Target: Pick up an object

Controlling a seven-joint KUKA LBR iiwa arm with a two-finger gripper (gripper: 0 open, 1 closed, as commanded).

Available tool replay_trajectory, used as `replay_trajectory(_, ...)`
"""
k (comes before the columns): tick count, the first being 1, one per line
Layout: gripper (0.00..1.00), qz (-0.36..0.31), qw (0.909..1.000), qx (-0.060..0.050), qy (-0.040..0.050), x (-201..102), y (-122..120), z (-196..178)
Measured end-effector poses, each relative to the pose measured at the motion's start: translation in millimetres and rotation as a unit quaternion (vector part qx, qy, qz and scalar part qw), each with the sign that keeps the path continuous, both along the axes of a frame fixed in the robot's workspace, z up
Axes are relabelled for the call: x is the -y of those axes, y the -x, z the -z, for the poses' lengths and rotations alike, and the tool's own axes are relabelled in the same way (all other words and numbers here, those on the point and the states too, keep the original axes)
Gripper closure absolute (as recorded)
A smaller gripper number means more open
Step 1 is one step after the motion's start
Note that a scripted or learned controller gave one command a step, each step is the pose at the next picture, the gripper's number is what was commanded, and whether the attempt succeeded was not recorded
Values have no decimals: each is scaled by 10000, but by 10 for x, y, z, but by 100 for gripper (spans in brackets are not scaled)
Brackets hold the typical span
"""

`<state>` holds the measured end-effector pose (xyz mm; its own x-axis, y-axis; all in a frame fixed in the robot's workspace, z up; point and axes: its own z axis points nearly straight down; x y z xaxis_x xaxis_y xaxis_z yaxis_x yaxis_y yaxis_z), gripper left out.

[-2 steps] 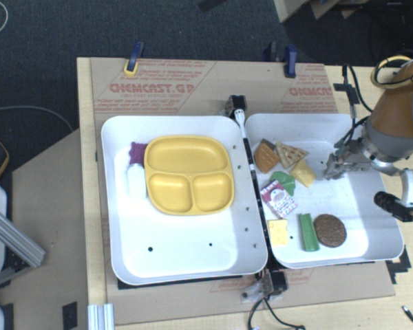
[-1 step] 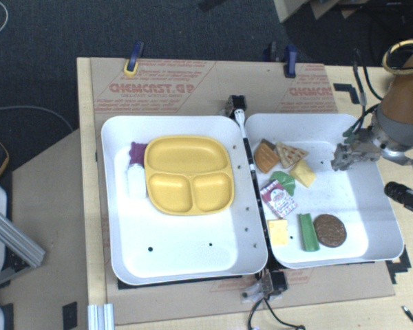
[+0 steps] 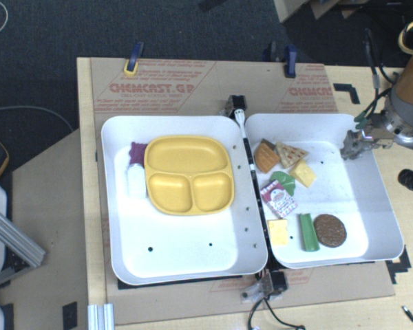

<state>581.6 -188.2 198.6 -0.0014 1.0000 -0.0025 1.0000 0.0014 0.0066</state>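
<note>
One pincer [image 3: 351,145] over the right bin's [image 3: 372,184] far right edge, seemingly empty, finger spread unclear

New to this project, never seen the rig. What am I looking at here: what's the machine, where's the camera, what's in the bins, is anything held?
One camera looks down at a slant on a bench with two shallow white bins. The grey robot arm reaches in from the right; its gripper sits over the right bin's upper right edge, with nothing visibly between its fingers. The left bin holds a yellow divided tray with a purple-and-white item beside it. The right bin holds small toy foods: a brown round patty, a green stick, yellow blocks and a few more.
</note>
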Motion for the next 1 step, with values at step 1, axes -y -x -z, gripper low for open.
replay_trajectory(1, 100, -1, 10000, -3, 1, 2, -12, -285)
